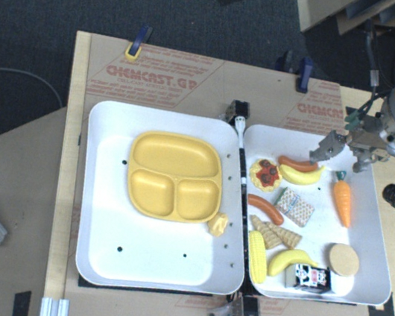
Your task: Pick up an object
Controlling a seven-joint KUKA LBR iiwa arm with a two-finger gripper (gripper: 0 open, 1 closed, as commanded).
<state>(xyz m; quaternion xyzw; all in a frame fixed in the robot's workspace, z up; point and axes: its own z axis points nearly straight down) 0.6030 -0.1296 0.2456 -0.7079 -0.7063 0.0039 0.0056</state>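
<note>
Gripper (342,152) hangs over the right bin's (379,246) far end, 2 fingers spread wide, gripping nothing; just below lie a toy hot dog (298,164) and banana (302,176) touching, probably light, stiff, slippery plastic, best pinched mid-length

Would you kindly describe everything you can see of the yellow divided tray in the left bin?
The yellow divided tray looks like smooth moulded plastic, with rounded corners and three compartments: one long one along the far side and two smaller ones nearer the camera. It lies flat, right side up, in the left bin, towards its far half. A small pale yellow piece sits against its near right corner.
</note>
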